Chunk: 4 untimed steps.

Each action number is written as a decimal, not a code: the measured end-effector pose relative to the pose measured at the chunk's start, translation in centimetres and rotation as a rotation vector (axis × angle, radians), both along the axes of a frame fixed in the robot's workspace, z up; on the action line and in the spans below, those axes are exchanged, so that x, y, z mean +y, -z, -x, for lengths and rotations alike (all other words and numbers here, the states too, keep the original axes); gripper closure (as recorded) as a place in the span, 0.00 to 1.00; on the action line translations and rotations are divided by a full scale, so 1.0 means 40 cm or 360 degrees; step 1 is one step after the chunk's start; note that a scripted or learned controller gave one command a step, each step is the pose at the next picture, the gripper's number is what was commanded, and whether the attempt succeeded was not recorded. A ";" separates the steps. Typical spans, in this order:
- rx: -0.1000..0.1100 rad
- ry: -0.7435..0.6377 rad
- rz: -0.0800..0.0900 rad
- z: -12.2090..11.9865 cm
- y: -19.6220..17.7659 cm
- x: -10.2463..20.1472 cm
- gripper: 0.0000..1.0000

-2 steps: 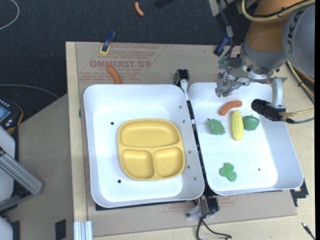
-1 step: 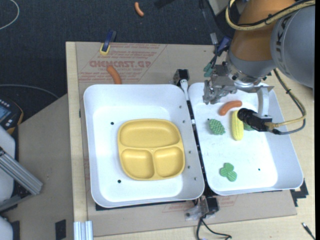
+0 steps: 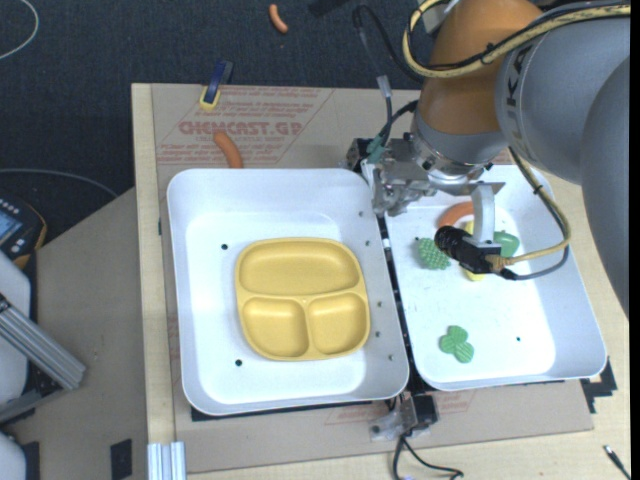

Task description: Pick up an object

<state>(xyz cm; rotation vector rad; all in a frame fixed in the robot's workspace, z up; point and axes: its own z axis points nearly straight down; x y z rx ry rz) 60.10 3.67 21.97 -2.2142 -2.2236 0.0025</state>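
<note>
Camera view, slanting down over the bench: caught two shallow white bins side by side on a cardboard sheet (image 3: 250,118) with red lettering. Found in the left bin (image 3: 190,268) one yellow tray (image 3: 300,298), lying flat near the middle, split into one wide compartment at the far side and two smaller ones at the near side. Moved across to the right bin (image 3: 560,318) and counted the loose candidates for the pick: a green ridged piece (image 3: 432,253) towards the far left, a green lobed piece (image 3: 457,344) well apart from it nearer the front, an orange piece (image 3: 457,211) further back, and a pale green piece (image 3: 505,243) to the right, those last two partly hidden behind robot hardware. Spotted outside the bins an orange stick (image 3: 229,149) on the cardboard just beyond the left bin, a blue and yellow item (image 3: 213,86) at the sheet's far edge, and a small orange bit (image 3: 278,17) on the dark floor. Followed the arm (image 3: 580,78) in from the right, grey with its orange band bulging over the far end of the right bin, wrist pointed down. Placed the gripper (image 3: 392,200) low at that bin's far left corner, close to the walls where the two bins meet, near the green ridged piece and not seen touching it. Could not tell whether open or closed; saw nothing gripped.
</note>
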 end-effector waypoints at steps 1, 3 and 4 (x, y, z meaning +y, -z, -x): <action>-0.0002 0.0007 0.0001 0.013 -0.018 -0.025 1.00; 0.0000 0.0009 0.0002 0.028 0.010 -0.013 1.00; -0.0003 0.0005 0.0001 0.027 0.011 0.005 1.00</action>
